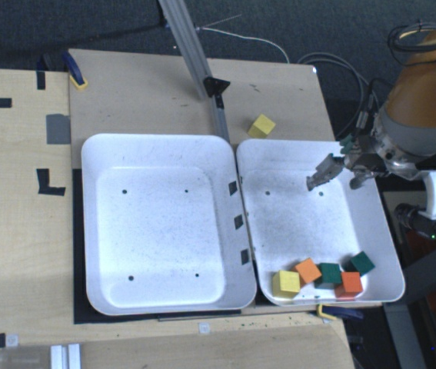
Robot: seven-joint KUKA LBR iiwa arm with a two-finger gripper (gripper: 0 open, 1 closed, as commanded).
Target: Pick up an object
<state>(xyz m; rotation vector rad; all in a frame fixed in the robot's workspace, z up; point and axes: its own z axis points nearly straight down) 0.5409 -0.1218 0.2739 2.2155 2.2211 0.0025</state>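
Note:
My gripper (337,178) hangs over the upper part of the right bin (294,214), reaching in from the right. Its two fingers (320,174) stand apart with nothing between them. Several small blocks lie clustered in the bin's near right corner, well below the gripper: a yellow block (286,283), an orange block (307,270), a green block (330,274), a red block (351,284) and a dark green block (362,264).
The left bin (156,221) sits beside the right one. Another yellow block (262,126) lies on the bench just behind the right bin. A grey slanted pole (191,41) rises from behind the bins' seam. Cables trail at the back right.

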